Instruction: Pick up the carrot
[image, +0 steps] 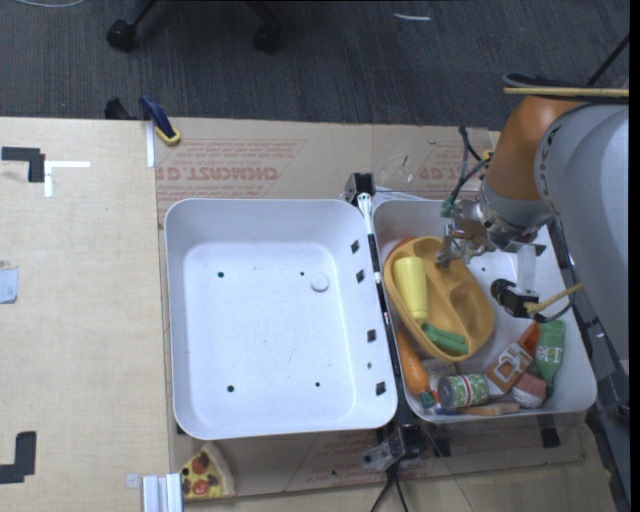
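A pale wooden surface (80, 300) bears two white bins. The carrot (411, 366) lies along the right bin's (575, 395) left wall, partly under a yellow bowl (470, 305). The claw (452, 245) hovers at the bowl's far rim; how wide it stands I cannot tell. It should probably shift nearer and leftward, descending beside the wall.

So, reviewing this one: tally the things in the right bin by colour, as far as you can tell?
Yellow: 2, a shallow plastic bowl and a cylinder.
Orange: 1, the long carrot.
Green: 3, a pod, a labelled can, a packet.
Other small items are unclear.
Total: 6.
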